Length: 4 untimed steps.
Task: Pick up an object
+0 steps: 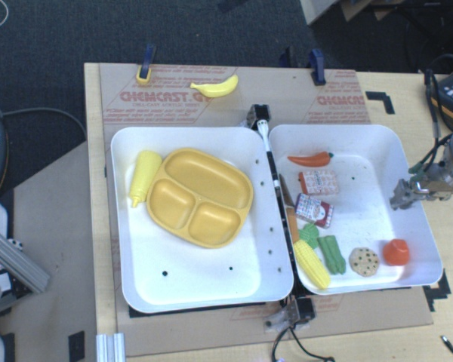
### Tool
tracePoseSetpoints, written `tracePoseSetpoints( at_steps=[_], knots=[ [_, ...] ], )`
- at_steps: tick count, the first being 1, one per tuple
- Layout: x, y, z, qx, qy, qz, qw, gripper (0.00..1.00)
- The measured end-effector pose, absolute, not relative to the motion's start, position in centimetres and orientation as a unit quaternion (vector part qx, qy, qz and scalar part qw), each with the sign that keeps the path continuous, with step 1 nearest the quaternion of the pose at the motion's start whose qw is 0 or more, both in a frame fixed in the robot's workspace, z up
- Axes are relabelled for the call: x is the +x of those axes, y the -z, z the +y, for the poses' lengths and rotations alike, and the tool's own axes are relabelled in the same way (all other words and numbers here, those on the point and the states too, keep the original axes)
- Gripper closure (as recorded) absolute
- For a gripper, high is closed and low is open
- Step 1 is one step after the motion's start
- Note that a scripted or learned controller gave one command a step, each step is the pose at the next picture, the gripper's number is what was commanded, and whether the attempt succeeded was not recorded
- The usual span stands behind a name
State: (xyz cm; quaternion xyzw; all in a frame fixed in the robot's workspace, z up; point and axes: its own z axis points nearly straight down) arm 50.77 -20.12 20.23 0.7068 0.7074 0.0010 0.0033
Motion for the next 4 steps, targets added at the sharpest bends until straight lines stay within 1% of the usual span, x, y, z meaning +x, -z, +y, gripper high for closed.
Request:
tracePoseSetpoints(
  at_steps=[1, 2, 3, 4],
  knots=[
    [50.9, -22.7, -20.2, 0.707, -0.0009, 0.708, 0.003, 1.00],
    [52.0, -23.5, -15.4, 0.705, -0.0015, 0.709, 0.002, 1.00],
    [53.7, -22.4, -10.5, 0.705, -0.0005, 0.709, -0.001, 1.00],
    [54.3, -23.4, -4.9, 0.704, -0.0018, 0.710, 0.001, 1.00]
  ],
)
